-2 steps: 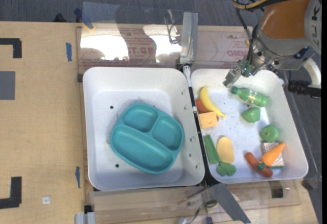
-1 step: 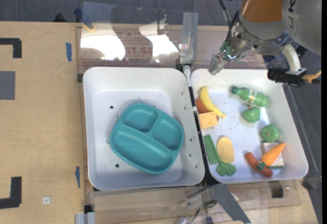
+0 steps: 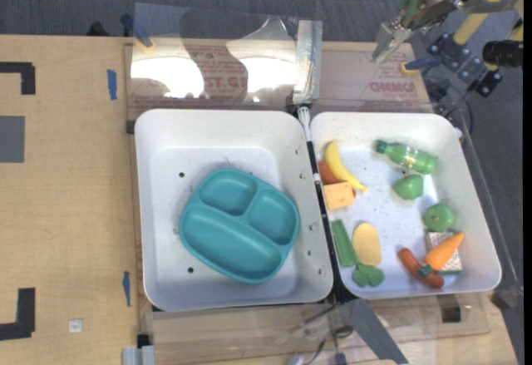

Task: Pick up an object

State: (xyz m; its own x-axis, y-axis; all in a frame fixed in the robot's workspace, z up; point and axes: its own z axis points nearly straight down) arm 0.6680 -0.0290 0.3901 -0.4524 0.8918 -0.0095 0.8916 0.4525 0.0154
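Matt teal plastic tray (image 3: pixel 239 226), glossy white bins (image 3: pixel 158 155)

A teal divided plate (image 3: pixel 239 224) sits in the left white bin (image 3: pixel 158 147), while the right white bin (image 3: pixel 474 189) holds a yellow banana (image 3: pixel 339 164), green bottle (image 3: pixel 406 157), orange carrot (image 3: pixel 445 251) and pale yellow lemon (image 3: pixel 366 243).

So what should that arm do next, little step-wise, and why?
Probably swing down and toward the right bin. The gripper hangs above the bench beyond the bins' far edge, with nothing between its fingers. The toy food all lies in that bin; the green bottle near its far side looks closest and has some free space around it, so it seems a fair first target.
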